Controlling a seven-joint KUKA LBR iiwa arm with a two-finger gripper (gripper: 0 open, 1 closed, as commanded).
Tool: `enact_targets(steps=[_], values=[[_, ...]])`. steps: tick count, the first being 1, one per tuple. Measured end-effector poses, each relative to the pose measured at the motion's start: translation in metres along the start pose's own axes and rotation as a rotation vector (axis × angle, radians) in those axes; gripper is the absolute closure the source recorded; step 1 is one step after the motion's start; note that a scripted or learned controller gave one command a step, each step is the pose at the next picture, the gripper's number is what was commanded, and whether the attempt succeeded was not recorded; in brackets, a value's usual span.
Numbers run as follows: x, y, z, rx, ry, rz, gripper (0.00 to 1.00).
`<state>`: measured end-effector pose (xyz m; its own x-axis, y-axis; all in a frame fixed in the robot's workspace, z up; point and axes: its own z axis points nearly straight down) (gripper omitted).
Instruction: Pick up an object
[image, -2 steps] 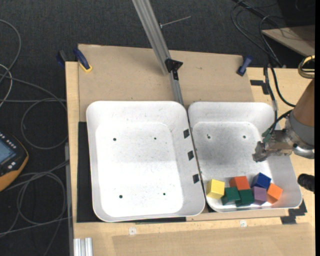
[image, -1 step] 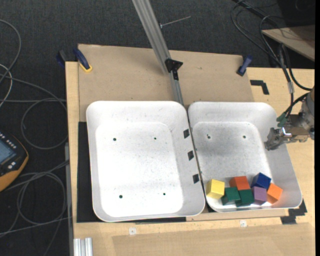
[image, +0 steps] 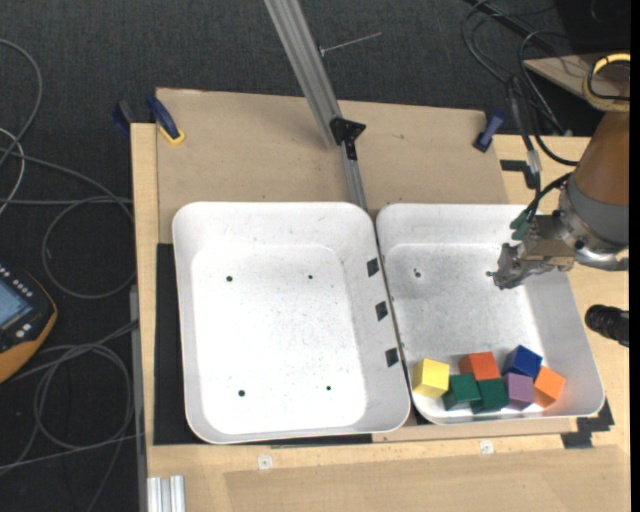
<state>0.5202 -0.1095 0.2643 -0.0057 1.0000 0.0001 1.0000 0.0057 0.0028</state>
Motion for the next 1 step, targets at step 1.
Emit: enact_targets(steps=[1], values=[[0.0502, 0.0214, -0.0066, -0.001, 0.001, -0.002, 1.00]])
